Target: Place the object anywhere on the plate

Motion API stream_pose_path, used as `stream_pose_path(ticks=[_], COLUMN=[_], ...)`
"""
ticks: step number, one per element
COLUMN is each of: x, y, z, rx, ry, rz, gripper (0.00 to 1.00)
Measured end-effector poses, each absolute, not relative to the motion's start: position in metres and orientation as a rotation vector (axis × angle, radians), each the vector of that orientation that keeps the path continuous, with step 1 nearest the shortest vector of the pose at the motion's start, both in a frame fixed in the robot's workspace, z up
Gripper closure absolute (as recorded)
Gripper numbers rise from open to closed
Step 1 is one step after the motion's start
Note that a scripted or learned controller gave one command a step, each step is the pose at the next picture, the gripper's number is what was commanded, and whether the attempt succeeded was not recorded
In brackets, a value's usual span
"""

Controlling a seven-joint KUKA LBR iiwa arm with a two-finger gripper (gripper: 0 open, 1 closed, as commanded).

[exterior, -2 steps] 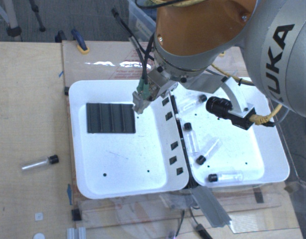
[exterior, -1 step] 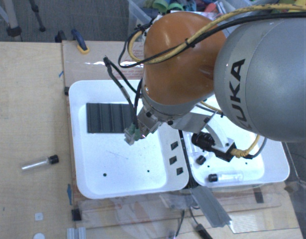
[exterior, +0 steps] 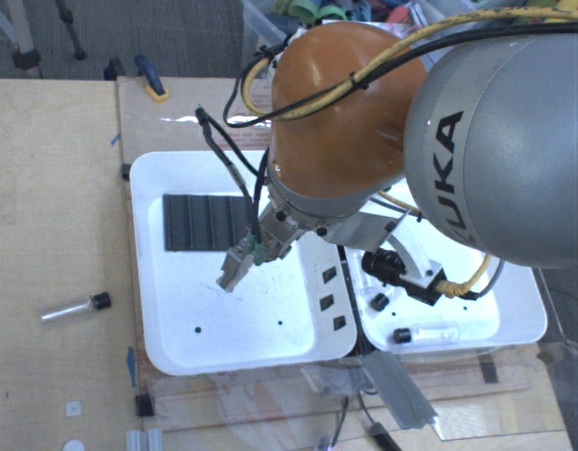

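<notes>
Far left of the dark ribbed plate [exterior: 199, 222], on the bare wooden desk [exterior: 54, 205], a small capped vial [exterior: 72, 308] lies on its side, well apart from both bins. The plate lies flat in the far half of the left bin [exterior: 138, 252]. A strip of white floor shows between the plate and the bin's left wall, and another along the plate's far edge. Nearer the camera than the plate the bin floor is open, marked by two small dark specks [exterior: 196, 329]. Just off the plate's near right corner the gripper [exterior: 232, 275] slants down and leftward over the white floor, its tip beside the plate and not on it. Whether it is spread or pressed together cannot be told, nor whether it carries anything. Above it the arm [exterior: 476, 158], with its orange band, covers the plate's right end. Right of the plate, three small black squares [exterior: 328, 301] sit in a row on the rim between the bins. Beyond them a clear tube [exterior: 425, 334] lies on its side near the front wall of the right bin [exterior: 514, 318], well apart from the plate.
</notes>
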State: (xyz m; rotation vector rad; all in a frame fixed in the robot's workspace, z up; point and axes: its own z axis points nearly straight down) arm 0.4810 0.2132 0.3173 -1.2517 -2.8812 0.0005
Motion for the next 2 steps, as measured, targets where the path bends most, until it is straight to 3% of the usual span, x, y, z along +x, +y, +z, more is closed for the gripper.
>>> stream_pose_path(ticks=[1, 2], x=[0.482, 0.497], y=[0.214, 0.213], z=[0.327, 0.277], rx=[-1.251, -0.342], ry=[-2.883, -3.122], rz=[-0.002, 0.0], gripper=[1.0, 1.0])
